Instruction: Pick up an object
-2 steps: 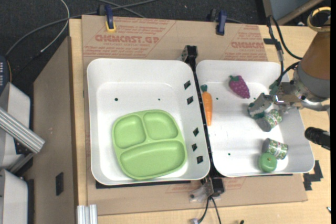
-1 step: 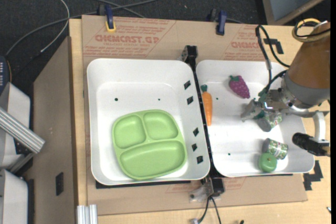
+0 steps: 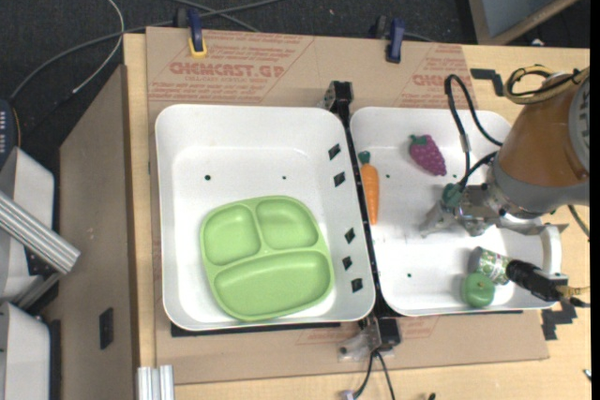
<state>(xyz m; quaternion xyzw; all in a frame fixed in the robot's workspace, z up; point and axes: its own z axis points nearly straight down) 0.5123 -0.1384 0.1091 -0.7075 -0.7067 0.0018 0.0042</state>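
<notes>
Arm [image 3: 548, 150]: in from the right, bent low over the right bin [image 3: 403, 290], wrist turned down toward its floor.
Gripper [image 3: 448, 213]: just above the white floor in the bin's middle; fingers look spread a little, nothing between them, though small and partly shadowed.
Candidates: grapes [image 3: 427, 155] toward the far wall, carrot [image 3: 370, 189] along the left wall beside the divider, green fruit [image 3: 479, 289] near the front wall.
Nearest to gripper: none touching; carrot and grapes near, green fruit near on the front side.
Carrot placement: lengthwise against the wall, likely awkward for a finger to slip behind.
Grapes placement: free-standing, open floor around, probably the easier grasp.
Left bin [image 3: 178, 201]: holds a green plate [image 3: 267, 258] with three compartments, well apart from the arm.
Stage: reach under way, no grasp yet.
Risk: closing on bare floor between objects.
</notes>
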